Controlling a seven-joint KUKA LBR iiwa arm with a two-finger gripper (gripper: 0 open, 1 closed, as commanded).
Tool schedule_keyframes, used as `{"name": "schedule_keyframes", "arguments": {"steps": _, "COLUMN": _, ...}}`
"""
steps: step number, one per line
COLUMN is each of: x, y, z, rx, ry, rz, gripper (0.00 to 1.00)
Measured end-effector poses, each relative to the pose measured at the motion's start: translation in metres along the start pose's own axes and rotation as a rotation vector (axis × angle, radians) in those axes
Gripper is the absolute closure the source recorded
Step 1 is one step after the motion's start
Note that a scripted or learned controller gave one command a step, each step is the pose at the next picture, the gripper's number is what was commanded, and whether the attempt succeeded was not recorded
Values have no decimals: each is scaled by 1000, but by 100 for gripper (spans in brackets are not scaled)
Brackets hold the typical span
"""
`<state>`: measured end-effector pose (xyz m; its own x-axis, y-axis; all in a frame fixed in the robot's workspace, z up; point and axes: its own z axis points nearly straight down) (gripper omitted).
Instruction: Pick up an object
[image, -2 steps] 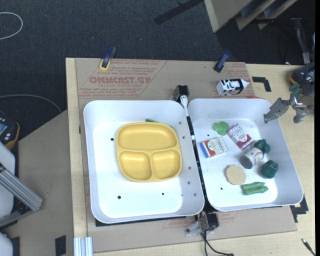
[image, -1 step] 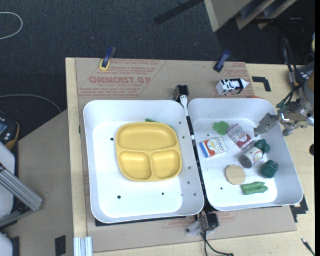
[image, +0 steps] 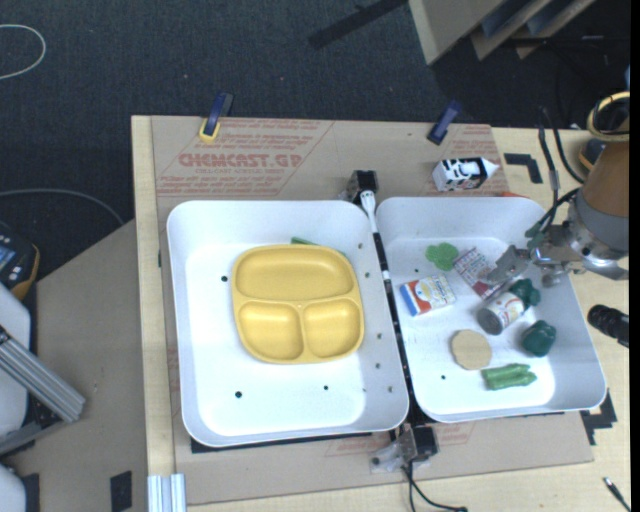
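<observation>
The gripper (image: 507, 268) hangs low over the right bin (image: 570, 385), close above the small can (image: 500, 312) lying among the clutter, seemingly lined up for a pick, though whether it grasps anything I cannot tell.

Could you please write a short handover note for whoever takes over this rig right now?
Pincer: low in the right bin, near its upper right, among the small items; nothing visibly held.
Right bin: green lump, red-and-white patterned packet, small carton, grey can, dark green piece, tan disc, green bean-like piece.
Left bin: yellow divided plate.
Done: arm is over the items.
Left: grip one and lift it.
</observation>
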<state>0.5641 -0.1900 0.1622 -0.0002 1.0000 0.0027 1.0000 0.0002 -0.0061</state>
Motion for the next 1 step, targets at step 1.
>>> {"name": "schedule_keyframes", "arguments": {"steps": 1, "x": 1, "y": 11, "z": 46, "rx": -7, "ry": -3, "rz": -2, "gripper": 0}}
